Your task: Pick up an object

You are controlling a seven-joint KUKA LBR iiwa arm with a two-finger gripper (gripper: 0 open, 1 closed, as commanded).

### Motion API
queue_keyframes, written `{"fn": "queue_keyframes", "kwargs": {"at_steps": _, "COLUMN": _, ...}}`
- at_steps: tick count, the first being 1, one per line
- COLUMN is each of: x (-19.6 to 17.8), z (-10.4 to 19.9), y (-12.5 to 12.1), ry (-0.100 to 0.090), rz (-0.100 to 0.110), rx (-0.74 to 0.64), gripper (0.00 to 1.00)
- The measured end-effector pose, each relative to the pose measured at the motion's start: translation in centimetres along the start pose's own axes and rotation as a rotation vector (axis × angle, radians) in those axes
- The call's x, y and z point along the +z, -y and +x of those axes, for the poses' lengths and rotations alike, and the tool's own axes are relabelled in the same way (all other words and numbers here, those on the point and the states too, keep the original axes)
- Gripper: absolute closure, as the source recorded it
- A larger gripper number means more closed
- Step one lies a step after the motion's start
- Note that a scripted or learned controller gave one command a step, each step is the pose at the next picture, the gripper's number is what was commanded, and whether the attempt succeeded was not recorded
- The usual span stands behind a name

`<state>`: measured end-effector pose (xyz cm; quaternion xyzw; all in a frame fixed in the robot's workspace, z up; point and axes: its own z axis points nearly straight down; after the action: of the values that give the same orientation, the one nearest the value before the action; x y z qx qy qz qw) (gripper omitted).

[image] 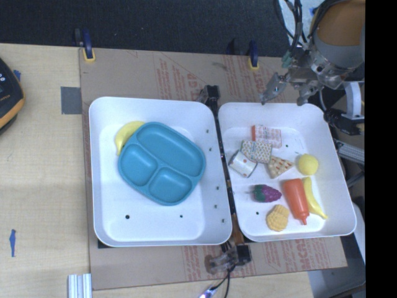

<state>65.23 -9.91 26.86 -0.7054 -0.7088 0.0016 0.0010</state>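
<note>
Grey arm (338, 33), orange band, black cables, dark two-finger pincer (286, 96)

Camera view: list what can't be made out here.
- Yellow object in the left white bin: mostly hidden under the blue divided plastic tray; identity unclear.
- Small printed packets in the right white bin: print too small to read.
- Black and orange device: cut off by the left edge.
</note>
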Motion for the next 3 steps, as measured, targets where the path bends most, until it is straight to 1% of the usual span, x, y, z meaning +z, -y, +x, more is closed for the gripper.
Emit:
{"fn": "queue_keyframes", "kwargs": {"at_steps": 1, "x": 14.3, "z": 0.6, "y": 3.9, "ry": 0.0, "rz": 0.002, "rx": 0.0, "gripper": 0.0}}
{"fn": "queue_keyframes", "kwargs": {"at_steps": 2, "x": 8.5, "z": -4.2, "y": 3.2, "ry": 0.0, "rz": -0.001, "rx": 0.002, "gripper": 0.0}}
{"fn": "queue_keyframes", "kwargs": {"at_steps": 3, "x": 16.7, "z": -1.7, "y": 0.3, "ry": 0.001, "rz": -0.002, "rx": 0.0, "gripper": 0.0}}
